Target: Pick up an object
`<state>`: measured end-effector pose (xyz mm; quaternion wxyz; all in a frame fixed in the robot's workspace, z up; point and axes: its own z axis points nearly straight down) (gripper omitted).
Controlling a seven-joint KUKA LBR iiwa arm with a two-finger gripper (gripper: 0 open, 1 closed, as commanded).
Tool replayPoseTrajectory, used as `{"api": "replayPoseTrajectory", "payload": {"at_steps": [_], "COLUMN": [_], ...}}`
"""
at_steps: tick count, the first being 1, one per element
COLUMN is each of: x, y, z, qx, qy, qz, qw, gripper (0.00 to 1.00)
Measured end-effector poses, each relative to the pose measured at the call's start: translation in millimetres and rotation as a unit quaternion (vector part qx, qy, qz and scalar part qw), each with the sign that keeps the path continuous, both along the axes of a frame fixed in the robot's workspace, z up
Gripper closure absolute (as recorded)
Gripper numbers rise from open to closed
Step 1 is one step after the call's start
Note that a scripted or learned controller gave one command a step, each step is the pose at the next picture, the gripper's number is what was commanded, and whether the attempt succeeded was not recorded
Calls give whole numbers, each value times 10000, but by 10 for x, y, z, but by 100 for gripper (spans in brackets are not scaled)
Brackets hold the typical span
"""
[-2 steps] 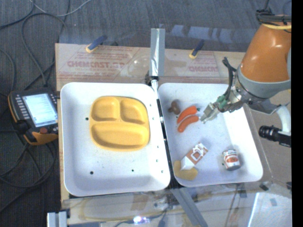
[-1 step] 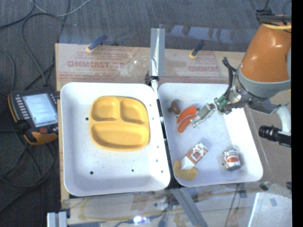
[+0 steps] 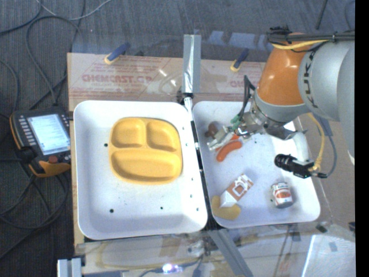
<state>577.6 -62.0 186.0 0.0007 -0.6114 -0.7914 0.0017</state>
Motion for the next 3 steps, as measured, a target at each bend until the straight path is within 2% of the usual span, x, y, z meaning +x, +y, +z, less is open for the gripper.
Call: {"api": "replayPoseTrajectory", "payload": {"at_steps": [1,2,3], "x": [-109,-734,-720], "y": [-417,-478,-487], "z": [-967,-962,-855], "qx": [12,-5,-8], "qy": [-57,-84,-102], "qz": [-1326,-975,-978], "qw": [9912,9952,9951], "gripper": [0,0,100]}}
